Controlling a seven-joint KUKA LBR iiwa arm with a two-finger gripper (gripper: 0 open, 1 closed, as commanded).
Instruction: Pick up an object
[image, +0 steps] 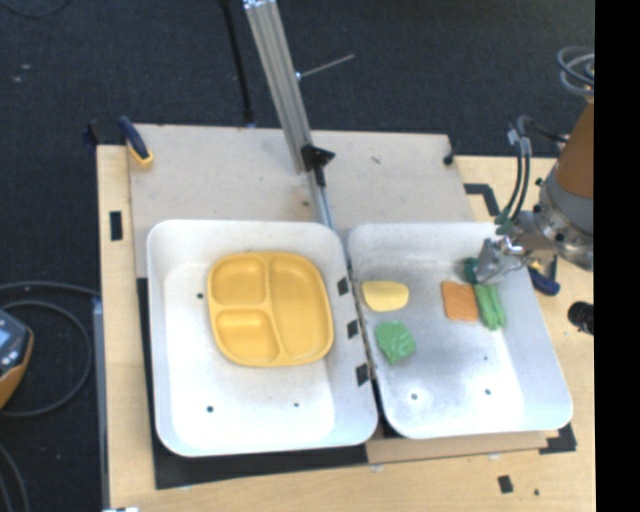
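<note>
In the right bin (520, 400) lie a pale yellow oval piece (385, 295), a lumpy green piece (396, 341), a flat orange piece (459, 301) and a long green piece (490, 307). The orange and long green pieces touch side by side. My gripper (492, 262) reaches in from the right and hangs low over the bin's far right part, just above the top end of the long green piece. Whether it touches that piece is unclear.
The left bin (180, 400) holds a yellow divided plate (270, 307). A slanted metal post (285, 90) rises behind the bins. Cables and the arm's wrist (565, 210) crowd the right edge of the bench.
</note>
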